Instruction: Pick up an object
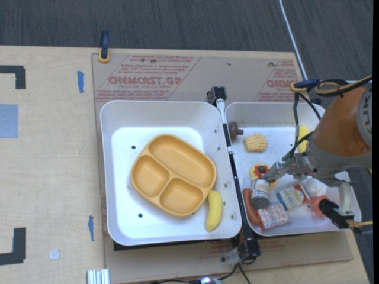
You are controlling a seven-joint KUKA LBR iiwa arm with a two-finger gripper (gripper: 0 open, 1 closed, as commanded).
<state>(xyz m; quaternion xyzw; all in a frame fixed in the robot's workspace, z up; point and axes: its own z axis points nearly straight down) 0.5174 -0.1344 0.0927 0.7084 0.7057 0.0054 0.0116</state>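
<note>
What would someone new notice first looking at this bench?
Probably the orange divided plate filling the left bin, with a yellow banana lying by its lower right edge. Next, the arm's claw low over a jumble of small toy foods in the right bin.

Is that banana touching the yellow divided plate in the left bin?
Touching, as far as the camera view shows: the banana lies against the lower right edge of the yellow divided plate, with no white bin floor visible between them where they meet.
</note>
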